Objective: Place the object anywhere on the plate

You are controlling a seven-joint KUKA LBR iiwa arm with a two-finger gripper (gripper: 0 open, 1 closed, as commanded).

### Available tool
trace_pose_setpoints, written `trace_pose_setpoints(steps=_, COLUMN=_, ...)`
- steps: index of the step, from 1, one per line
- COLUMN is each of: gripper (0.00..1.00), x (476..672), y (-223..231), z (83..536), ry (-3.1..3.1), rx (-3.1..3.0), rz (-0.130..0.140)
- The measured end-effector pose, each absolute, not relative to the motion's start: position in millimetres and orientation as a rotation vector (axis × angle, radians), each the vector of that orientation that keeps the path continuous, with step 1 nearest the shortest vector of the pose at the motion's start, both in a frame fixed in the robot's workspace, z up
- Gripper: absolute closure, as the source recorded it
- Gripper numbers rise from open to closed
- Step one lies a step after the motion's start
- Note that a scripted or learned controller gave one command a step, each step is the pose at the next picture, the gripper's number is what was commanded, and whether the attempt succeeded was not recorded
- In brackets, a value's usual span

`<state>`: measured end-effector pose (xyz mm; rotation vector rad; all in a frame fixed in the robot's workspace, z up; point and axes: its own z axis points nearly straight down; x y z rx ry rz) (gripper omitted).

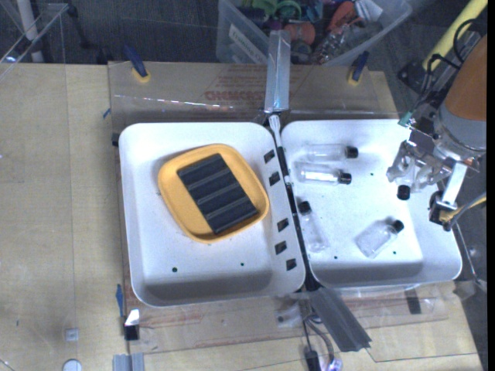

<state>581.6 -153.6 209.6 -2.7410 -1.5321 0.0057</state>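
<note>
Your claw (423, 178) hangs over the right bin's (363, 265) right edge; whether it grips anything, you cannot tell. The clear vials (378, 236) lie in that bin, so the yellow plate (172, 178) awaits one.

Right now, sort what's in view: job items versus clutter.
Job: yellow plate in the left bin; four clear bottles with black caps in the right bin, e.g.; end effector.

Clutter: black ridged block on the plate; tub of toys; blue clamps.
</note>
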Motion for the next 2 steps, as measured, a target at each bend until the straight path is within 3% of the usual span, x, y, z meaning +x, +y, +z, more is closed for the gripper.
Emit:
trace_pose_setpoints(steps=1, gripper=0.00, x=581.7, y=-154, z=210, ry=-1.532, rx=-2.741, rz=0.005)
trace_pose_setpoints(steps=2, gripper=0.00, x=568.8, y=-104, z=250, ry=-1.462, rx=-2.781, rz=0.000)
